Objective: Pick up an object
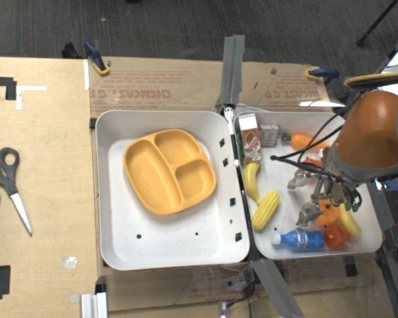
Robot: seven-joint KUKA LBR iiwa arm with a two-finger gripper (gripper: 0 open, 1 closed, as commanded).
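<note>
Now my jaws (316, 205) hang over the right bin (278, 197); their state I cannot tell. Below lie a corn cob (266, 209), a banana (251, 179), a blue bottle (301, 240). Left bin (113, 191) holds a yellow plate (169, 171).

The right bin (278, 177) holds a banana (251, 180), corn cob (266, 209), and a blue bottle (300, 240) lying flat — orange pieces (333, 225) cluster beside it.
</note>
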